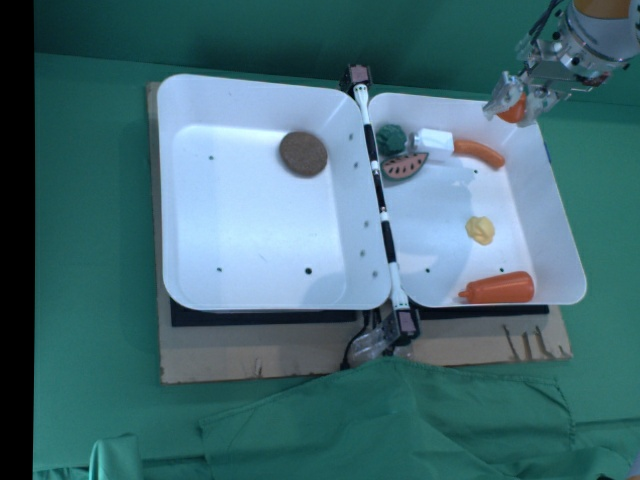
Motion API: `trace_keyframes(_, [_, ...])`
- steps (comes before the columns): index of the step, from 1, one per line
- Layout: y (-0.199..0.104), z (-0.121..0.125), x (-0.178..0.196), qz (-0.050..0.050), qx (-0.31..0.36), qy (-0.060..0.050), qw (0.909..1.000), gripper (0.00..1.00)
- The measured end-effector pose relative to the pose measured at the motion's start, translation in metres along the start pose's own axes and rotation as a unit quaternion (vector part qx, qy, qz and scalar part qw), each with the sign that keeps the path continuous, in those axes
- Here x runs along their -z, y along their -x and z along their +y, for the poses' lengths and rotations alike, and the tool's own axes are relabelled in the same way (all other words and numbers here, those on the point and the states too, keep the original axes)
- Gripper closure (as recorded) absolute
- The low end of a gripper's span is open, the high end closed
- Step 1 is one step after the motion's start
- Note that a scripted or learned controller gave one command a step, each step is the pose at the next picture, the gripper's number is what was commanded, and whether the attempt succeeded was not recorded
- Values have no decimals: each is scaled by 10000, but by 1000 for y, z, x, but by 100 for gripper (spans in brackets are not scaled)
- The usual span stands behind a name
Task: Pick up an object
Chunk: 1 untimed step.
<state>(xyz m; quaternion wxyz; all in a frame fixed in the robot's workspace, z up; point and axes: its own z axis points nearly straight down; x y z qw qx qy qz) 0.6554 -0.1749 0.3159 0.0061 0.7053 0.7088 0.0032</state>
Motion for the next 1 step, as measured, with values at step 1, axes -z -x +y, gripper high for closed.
trace_keyframes(1, [-3,3,48,2,-32,-12,10000,100])
